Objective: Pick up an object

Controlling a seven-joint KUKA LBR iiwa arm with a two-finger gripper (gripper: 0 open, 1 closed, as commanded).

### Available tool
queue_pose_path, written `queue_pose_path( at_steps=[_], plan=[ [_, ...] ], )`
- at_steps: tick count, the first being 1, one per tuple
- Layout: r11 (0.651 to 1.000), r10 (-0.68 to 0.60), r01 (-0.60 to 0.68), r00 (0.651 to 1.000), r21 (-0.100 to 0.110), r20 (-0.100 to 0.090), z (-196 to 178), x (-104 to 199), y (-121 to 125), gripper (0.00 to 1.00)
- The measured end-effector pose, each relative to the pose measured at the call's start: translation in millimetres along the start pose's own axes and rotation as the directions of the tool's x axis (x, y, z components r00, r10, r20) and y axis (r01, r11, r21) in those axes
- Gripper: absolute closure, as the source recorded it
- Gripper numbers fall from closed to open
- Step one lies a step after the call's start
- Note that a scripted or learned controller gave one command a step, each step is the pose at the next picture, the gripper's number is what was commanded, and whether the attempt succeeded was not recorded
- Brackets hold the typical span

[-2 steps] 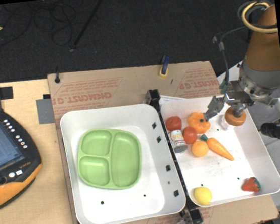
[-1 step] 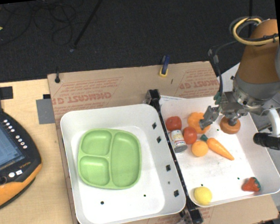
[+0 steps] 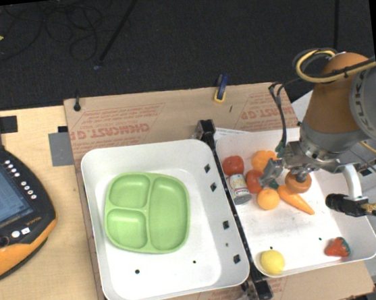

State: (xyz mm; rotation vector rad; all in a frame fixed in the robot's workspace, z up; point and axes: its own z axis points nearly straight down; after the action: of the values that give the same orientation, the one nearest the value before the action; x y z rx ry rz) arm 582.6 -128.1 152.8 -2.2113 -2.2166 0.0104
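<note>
Round orange plastic fruit [image 3: 268, 198] sits just right of the small silver tin can [image 3: 239, 188] in the right white bin [image 3: 363, 243]. Gripper [image 3: 272, 173] hangs just above it; grip state I can't tell. Approach step imo; next: descend, close.

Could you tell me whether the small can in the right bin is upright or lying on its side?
Lying on its side: the small can shows its long labelled side, stretched along the right bin's floor beside the divider.
</note>
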Motion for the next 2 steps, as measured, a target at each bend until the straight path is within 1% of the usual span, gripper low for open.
queue_pose_path(
  at_steps=[1, 2],
  plan=[
    [1.000, -0.002, 0.003, 1.000, -0.025, 0.011, 56.6, 4.3, 8.8, 0.00],
    [1.000, 0.000, 0.000, 1.000, -0.016, 0.007, 64.6, 3.4, 11.2, 0.00]
  ],
)
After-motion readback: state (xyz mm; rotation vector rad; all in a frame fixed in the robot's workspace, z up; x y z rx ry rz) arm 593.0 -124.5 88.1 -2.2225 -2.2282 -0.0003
